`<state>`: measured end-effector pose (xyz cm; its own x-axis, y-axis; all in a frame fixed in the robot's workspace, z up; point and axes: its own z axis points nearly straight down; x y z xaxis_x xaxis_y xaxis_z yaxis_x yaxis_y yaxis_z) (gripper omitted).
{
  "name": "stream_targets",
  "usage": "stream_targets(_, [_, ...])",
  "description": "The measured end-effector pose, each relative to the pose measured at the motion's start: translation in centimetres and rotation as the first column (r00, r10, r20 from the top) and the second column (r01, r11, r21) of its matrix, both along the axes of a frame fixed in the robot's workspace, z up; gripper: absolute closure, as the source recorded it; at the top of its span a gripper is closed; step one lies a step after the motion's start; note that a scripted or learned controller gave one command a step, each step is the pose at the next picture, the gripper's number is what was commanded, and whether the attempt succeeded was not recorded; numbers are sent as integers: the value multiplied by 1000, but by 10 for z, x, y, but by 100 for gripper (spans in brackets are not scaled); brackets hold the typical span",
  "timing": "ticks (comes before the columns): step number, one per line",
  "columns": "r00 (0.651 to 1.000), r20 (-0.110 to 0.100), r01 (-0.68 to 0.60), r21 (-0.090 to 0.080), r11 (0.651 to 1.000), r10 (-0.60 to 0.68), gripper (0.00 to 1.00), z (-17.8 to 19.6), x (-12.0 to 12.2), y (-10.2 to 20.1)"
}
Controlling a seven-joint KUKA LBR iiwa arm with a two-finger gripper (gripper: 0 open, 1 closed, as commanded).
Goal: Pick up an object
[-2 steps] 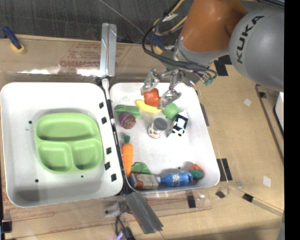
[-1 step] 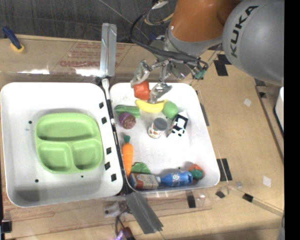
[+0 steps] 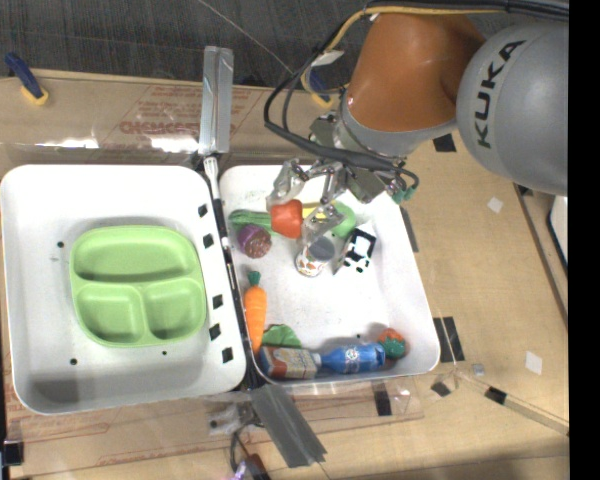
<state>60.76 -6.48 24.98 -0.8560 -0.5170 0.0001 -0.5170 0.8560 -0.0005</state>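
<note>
Looking down from the camera view, I log these lines.

Arm: the grey arm (image 3: 510,88) with its orange band reaches in from the right and hangs over the far part of the right bin (image 3: 405,298).

Gripper: the gripper (image 3: 320,203) points down among the items at the far end of that bin; I cannot tell from here whether its claw is apart or together, and I see nothing clearly between it.

Objects near the gripper: an orange-red piece (image 3: 287,218), a green piece (image 3: 246,220) to its left, a dark purple round item (image 3: 254,240) just near of that, a clear cup-like item (image 3: 315,253), and a black-and-white block (image 3: 357,249) to the right.

Carrot: a carrot (image 3: 254,313) lies along the left wall of the right bin.

Bottle: a blue-labelled bottle (image 3: 325,359) lies on its side along the near wall, a small orange item (image 3: 393,345) touching its right end.

Left bin: the left bin (image 3: 30,268) bears a green divided tray (image 3: 138,285), flat in its middle.
</note>
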Motion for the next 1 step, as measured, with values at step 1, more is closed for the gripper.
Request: stream_targets(1, [949, -4, -315, 3, 949, 315, 100, -74, -11, -73])
